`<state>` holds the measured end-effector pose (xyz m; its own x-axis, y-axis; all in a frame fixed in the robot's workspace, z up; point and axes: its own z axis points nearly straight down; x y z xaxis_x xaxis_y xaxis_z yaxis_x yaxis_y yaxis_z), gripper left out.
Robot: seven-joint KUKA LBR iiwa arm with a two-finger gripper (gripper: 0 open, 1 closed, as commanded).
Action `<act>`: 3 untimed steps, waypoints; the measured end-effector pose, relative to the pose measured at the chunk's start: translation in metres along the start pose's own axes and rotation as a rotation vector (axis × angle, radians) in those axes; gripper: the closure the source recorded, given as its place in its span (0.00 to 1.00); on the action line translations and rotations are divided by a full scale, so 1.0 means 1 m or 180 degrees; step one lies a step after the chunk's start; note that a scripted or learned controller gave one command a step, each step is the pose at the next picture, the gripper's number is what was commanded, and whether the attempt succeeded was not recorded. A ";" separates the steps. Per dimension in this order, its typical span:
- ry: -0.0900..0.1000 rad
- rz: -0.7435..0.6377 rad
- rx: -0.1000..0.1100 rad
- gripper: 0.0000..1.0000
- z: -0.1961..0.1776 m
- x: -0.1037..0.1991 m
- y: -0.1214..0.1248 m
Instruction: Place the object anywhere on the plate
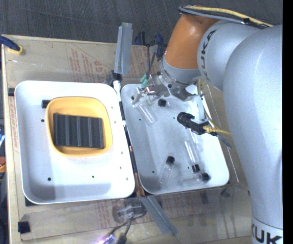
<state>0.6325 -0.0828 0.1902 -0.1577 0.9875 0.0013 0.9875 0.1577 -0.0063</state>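
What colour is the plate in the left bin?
Yellow-orange rim with a dark ribbed centre; the plate shows in the camera view.

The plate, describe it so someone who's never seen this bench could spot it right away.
Find the two white bins side by side and take the left bin, the one away from the arm. The plate lies in its middle: a rounded yellow-orange square with a dark ribbed panel inside. It is the one coloured thing there, while the right bin holds small clear vials.

You're looking at a robotics lab: a plywood bench [60, 55] held by clamps [8, 43], two white bins [34, 187], and an industrial KUKA arm [248, 85].
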 end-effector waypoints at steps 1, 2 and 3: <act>-0.0010 -0.0845 -0.0020 1.00 -0.002 0.047 0.032; -0.0004 -0.1486 -0.0004 1.00 -0.004 0.064 0.001; -0.0006 -0.1484 -0.0004 0.00 -0.004 0.064 0.001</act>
